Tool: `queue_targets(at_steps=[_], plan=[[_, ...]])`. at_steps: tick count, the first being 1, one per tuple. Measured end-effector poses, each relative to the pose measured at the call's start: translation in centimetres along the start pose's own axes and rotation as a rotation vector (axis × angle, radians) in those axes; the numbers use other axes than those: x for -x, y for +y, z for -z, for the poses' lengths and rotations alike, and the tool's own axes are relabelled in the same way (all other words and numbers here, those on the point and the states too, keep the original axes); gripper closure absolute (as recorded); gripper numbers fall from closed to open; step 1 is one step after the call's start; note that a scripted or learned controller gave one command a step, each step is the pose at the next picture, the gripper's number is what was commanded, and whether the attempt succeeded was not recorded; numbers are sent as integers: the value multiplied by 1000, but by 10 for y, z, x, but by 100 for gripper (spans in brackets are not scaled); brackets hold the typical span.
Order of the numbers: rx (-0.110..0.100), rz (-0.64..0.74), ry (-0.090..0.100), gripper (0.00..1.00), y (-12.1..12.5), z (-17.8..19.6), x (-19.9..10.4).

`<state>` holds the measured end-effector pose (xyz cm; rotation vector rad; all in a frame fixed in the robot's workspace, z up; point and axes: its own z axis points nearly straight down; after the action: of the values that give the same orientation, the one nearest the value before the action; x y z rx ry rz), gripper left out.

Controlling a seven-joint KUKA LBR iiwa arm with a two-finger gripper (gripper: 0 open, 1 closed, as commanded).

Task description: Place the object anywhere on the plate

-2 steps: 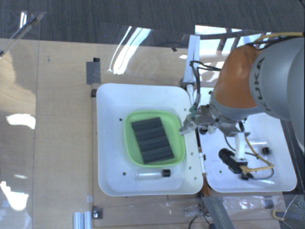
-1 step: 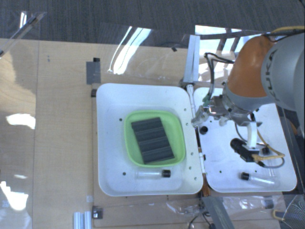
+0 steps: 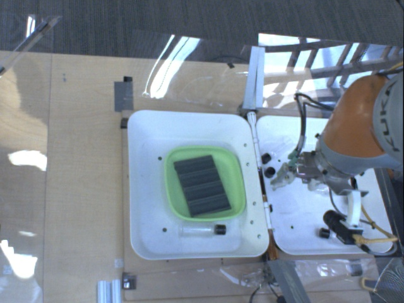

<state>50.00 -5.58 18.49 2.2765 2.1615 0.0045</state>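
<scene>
The gripper [image 3: 279, 174] hangs low over the right bin [image 3: 298, 226], close to that bin's inner wall. Two small black pieces [image 3: 267, 160] lie just beside the jaws, whose state cannot be told from this slant. Well apart from the jaws, across the wall, the green plate [image 3: 172, 169] sits in the left bin [image 3: 145, 169] with a dark ribbed block [image 3: 202, 185] flat at its middle, so the placement looks done. A clear capped tube [image 3: 201, 230] lies just off the plate's near rim, farther from the jaws than the block.
</scene>
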Motion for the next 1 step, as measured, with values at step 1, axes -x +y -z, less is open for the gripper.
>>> queue_targets(at_steps=[1], plan=[[-2,-34,1,0,-16,-1,-80]])
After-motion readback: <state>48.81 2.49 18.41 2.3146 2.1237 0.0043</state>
